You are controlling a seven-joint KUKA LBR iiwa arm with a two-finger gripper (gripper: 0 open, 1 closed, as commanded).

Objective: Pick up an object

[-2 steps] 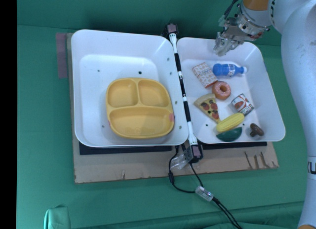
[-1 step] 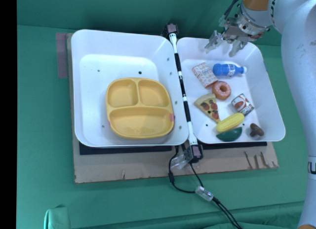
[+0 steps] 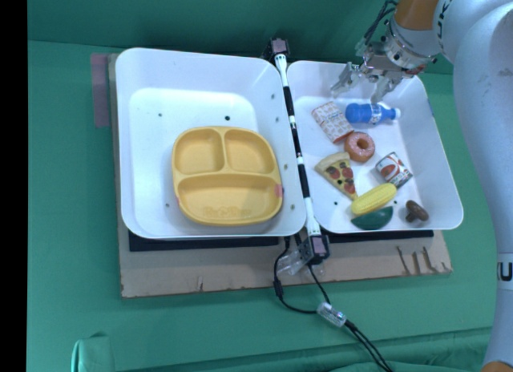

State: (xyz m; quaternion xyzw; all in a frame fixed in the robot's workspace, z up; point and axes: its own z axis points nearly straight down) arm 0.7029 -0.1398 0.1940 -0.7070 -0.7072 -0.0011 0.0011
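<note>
My gripper hangs open over the far part of the right bin, its fingers spread with nothing between them. Just below and right of it lies a blue bottle on its side. Around the bottle sit a red-and-white checkered packet, a glazed donut, a pizza slice, a small can, a corn cob, a green wedge and a brown mushroom-like piece.
The left bin holds a yellow divided plate. A black-and-white bar runs between the bins, with a cable trailing off the front. Green cloth surrounds the cardboard base.
</note>
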